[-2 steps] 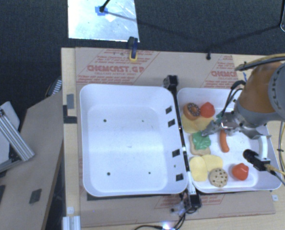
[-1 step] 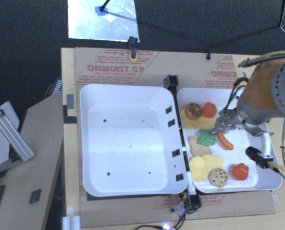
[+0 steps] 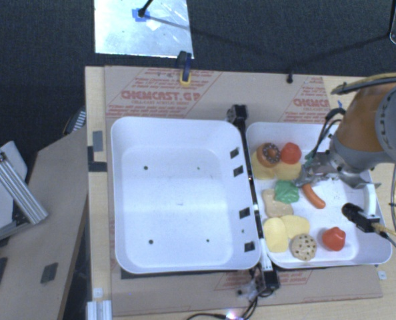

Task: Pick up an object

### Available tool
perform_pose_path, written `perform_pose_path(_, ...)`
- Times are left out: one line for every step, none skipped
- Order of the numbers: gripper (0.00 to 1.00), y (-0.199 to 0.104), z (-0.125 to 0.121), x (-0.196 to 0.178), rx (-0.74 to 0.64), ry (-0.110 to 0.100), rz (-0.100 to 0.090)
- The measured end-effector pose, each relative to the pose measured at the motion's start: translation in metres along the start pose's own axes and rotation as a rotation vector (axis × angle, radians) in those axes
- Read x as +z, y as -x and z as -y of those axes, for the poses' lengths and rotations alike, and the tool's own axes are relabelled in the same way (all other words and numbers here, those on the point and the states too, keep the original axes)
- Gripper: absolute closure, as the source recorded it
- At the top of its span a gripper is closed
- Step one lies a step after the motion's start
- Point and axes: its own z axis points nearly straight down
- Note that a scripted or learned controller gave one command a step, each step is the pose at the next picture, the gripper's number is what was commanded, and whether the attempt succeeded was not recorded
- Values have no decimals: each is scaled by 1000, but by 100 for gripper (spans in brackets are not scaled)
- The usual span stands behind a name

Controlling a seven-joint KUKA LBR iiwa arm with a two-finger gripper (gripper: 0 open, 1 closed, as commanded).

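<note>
The arm hides part of the right bin (image 3: 385, 249). The hand (image 3: 309, 176) sits low over a green toy (image 3: 287, 192) beside an orange carrot (image 3: 313, 197); its grip cannot be told.

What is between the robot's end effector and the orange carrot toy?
Nothing visible. The end effector hangs right beside the small orange carrot-shaped toy in the right-hand white bin. A green leafy toy lies close on the carrot's left, not in between.

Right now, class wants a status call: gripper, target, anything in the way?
Gripper low in right bin, beside orange carrot and green piece. Nothing seen held. Toy food crowded close.
</note>
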Motion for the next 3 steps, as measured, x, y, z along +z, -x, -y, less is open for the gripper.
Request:
perform_pose_path(100,0,-41,0,-4,3,1)
perform_pose_path(100,-41,-71,2,-6,-30,2)
perform_pose_path(0,-33,-70,1,0,-21,13)
